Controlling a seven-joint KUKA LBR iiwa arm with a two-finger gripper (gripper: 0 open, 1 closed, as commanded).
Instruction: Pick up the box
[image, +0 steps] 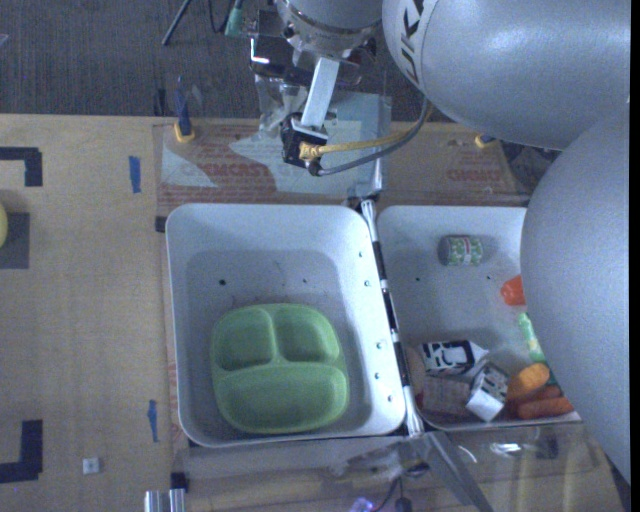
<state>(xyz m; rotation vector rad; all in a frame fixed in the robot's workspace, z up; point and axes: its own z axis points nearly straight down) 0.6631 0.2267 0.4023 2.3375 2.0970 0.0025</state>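
My gripper (282, 78) hangs over the far side of the bench, beyond the back rim of the left bin and well away from the contents of both bins. From this slant I cannot tell whether it is apart or together. Noted left to right: the tan wooden bench top (80, 330) carries black corner marks (25, 165) and a short strip of blue tape (134, 172). The shallow white left bin (190, 235) holds one item, a pale green plastic plate with three compartments (280, 368), lying flat toward the bin's near side. The shallow white right bin (405, 240) sits just beside it, rims touching. Near its back wall a small grey-green can (460, 250) lies on its side, apart from the rest. The task item, a black-and-white printed cardboard box (452, 355), lies in the near half of the right bin, close to the wall shared with the left bin. Just in front of it is a flat brownish packet (445, 397), and beside that, touching it, a smaller white box with dark print (487, 393). Further right are two orange carrot-shaped toys (538, 392), a green piece (528, 335) and an orange-red piece (512, 290), the last two partly hidden by my grey arm (580, 300), which covers the bin's right side.
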